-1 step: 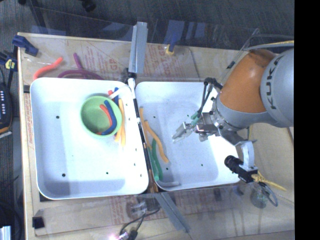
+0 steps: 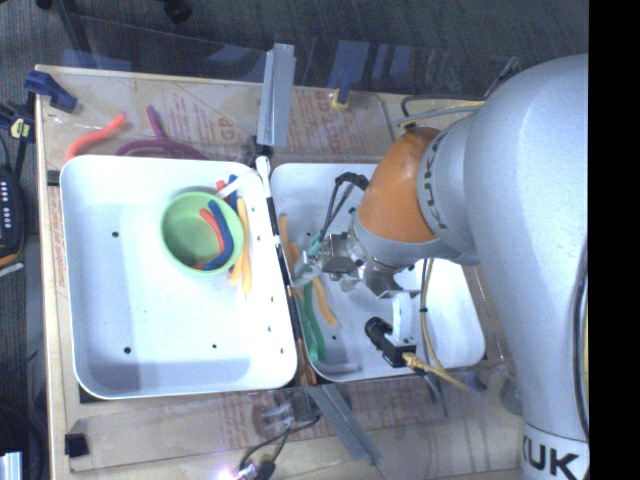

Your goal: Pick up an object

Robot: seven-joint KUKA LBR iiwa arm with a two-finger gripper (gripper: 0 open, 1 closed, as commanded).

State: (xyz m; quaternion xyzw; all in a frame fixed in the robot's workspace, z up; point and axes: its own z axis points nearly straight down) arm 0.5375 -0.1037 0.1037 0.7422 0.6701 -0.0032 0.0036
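The hand [image 2: 318, 258] is low in the right bin [image 2: 455, 338], over the thin orange and green sticks [image 2: 318, 313] by its left wall. This looks like the reach-and-grasp step. I cannot tell how far it is open or whether it grips anything; next it must close on one stick and lift.

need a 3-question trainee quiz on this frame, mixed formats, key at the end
1. True or false: the green bowl sits in the right bin.
2. Which bin is the gripper over? A) left bin B) right bin C) neither, it is over the bench
3. Fill in: the band above the arm's wrist is ____.

Key
1. False. The bowl is in the left bin, with orange, red and blue strips in and beside it.
2. B. It hangs near the right bin's left wall, over orange and green strips.
3. Orange.
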